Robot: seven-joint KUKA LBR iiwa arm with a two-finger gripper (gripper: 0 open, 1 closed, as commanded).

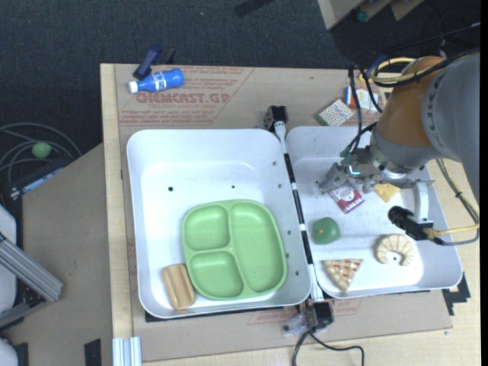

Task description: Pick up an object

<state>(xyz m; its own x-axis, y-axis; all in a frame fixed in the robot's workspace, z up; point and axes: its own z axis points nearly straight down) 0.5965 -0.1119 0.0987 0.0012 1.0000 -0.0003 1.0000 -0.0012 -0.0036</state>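
Pincer [341,180] over red packet [348,199], green ball [326,230], croissant [396,249], pizza slice [342,271] near.

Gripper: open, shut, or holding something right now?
Gripper: cannot be told. It sits low in the right bin, right above a small red and white packet; no object is visibly between its tips.

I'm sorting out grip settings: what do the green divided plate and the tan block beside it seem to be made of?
Green divided plate: probably moulded plastic, matte with a soft sheen and rounded compartment ridges. Tan block: looks like unfinished wood or toy bread, with faint lengthwise lines; hard to tell which.
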